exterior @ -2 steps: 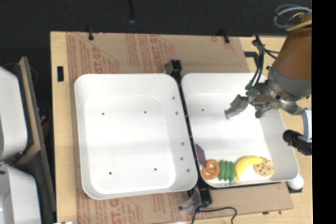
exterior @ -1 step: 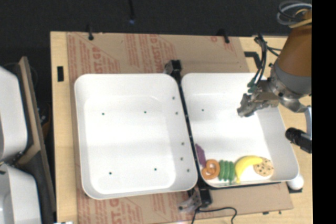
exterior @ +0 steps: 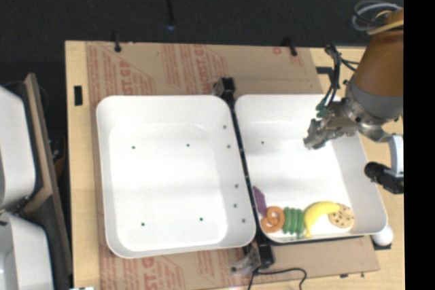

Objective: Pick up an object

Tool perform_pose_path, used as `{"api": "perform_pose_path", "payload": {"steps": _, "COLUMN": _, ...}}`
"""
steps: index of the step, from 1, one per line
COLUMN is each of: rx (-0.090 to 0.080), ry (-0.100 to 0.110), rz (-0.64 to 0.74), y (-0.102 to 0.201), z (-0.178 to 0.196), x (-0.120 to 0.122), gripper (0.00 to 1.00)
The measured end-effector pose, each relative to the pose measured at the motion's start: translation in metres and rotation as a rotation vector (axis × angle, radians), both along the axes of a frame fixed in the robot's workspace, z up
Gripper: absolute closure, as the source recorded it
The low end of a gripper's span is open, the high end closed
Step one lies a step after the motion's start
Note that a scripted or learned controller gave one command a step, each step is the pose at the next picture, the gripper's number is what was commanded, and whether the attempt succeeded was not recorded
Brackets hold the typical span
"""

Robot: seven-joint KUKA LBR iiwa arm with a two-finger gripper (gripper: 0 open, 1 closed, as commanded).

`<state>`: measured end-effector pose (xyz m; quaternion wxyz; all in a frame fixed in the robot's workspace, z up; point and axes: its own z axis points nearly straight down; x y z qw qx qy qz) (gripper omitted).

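White plastic, two bins on the desk [exterior: 81,146]: left bin [exterior: 109,146], right bin [exterior: 285,112]. Tool [exterior: 318,138] over right bin's upper area, open floor beneath; finger state cannot be told. Along right bin's near wall, one each: orange ring [exterior: 273,219], green piece [exterior: 293,221], banana [exterior: 319,212], cookie [exterior: 341,216], possibly a purple item [exterior: 259,199].

A robot lab — bench [exterior: 204,71] with two white bins [exterior: 170,173].
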<state>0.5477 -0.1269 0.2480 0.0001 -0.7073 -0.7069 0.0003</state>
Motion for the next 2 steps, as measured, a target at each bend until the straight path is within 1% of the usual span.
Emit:
{"api": "perform_pose_path", "payload": {"steps": 1, "rx": -0.002, "ry": -0.004, "rz": -0.002, "y": -0.052, "z": 0.035, "x": 0.040, "gripper": 1.00}}
{"api": "perform_pose_path", "payload": {"steps": 2, "rx": 0.000, "ry": 0.000, "rz": -0.001, "y": -0.052, "z": 0.015, "x": 0.012, "gripper": 1.00}}
